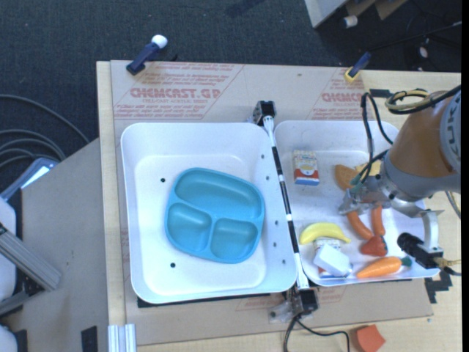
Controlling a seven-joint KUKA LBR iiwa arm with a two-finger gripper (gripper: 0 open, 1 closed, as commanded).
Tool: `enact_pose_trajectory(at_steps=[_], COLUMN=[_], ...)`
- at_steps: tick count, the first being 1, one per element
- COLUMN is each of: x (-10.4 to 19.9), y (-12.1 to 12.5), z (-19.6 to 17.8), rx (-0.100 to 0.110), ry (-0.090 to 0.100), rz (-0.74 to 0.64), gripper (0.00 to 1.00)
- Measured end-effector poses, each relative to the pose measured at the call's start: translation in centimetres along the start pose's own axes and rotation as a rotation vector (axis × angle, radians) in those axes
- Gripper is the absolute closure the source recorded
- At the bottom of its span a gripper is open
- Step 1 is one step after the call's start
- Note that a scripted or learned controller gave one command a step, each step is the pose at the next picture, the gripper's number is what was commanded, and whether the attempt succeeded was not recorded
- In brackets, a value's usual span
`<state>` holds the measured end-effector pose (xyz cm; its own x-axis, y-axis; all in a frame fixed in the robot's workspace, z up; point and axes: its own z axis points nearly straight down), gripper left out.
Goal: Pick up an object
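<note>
My gripper [355, 196] hangs directly over the orange sausage [359, 224] (long axis slanting toward the bin's corner); finger state: cannot tell.

Both bins [146, 196] are white, and the left one carries a sky-blue divided plate [214, 215]. In the right bin lie a yellow banana [325, 232], orange carrots [379, 267], a white carton [305, 167] printed in red and blue, and a white block [331, 260], perhaps with a blue mark. The worktop [183, 94] is pale tan with red lettering.
</note>
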<state>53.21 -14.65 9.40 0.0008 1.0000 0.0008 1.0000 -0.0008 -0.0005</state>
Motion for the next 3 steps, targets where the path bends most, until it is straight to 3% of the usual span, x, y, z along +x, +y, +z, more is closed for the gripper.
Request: enact_pose_trajectory(at_steps=[1, 2, 3], x=[3.8, 11.5, 8.1], y=[-5.3, -5.3, -5.3], z=[-12.2, -11.0, -16.7], rx=[0.0, 0.003, 0.0], ry=[0.0, 0.0, -0.001], rz=[-0.002, -0.001, 0.0], gripper=[1.0, 1.0, 1.0])
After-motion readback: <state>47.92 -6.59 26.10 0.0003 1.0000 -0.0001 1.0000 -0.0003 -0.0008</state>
